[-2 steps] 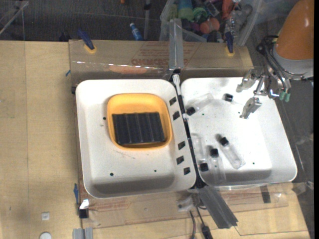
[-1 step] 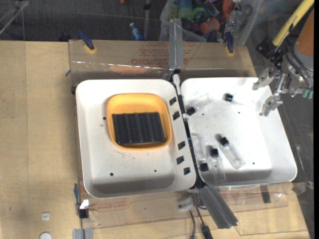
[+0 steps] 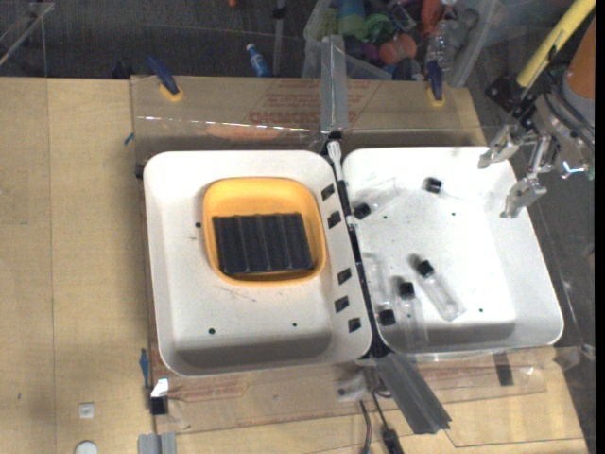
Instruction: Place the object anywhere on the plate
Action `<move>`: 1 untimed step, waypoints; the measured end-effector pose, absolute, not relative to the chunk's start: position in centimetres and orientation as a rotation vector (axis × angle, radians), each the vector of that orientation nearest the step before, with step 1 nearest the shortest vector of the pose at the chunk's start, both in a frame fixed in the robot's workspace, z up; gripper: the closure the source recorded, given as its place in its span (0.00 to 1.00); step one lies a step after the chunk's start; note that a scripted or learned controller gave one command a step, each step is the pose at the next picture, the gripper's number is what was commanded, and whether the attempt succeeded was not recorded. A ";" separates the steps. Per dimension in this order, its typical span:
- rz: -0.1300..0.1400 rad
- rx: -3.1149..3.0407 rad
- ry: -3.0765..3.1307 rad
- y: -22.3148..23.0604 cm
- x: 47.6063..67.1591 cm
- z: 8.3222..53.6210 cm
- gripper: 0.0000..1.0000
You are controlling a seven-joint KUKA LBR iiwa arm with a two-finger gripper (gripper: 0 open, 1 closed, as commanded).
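A yellow-orange plate [image 3: 216, 200] lies in the left bin [image 3: 175, 253]. A black ribbed rectangular object [image 3: 263, 242] rests flat on the plate, covering most of its middle. My gripper [image 3: 504, 178] hangs over the far right edge of the right bin [image 3: 492, 244], well away from the plate. Its fingers [image 3: 516, 200] are spread open with nothing between them.
Several clear plastic vials with black caps lie in the right bin: one [image 3: 435, 288] near the front, one [image 3: 404, 293] beside it, one [image 3: 367, 206] by the divider, plus a small black cap [image 3: 432, 185] at the back. A crate of toys [image 3: 397, 17] stands behind the bins.
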State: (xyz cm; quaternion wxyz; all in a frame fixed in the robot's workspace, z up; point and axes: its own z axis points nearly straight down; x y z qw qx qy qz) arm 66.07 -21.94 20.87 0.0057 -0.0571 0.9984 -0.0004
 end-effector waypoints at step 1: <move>-0.002 -0.656 3.060 -22.0 67.0 22.3 0.00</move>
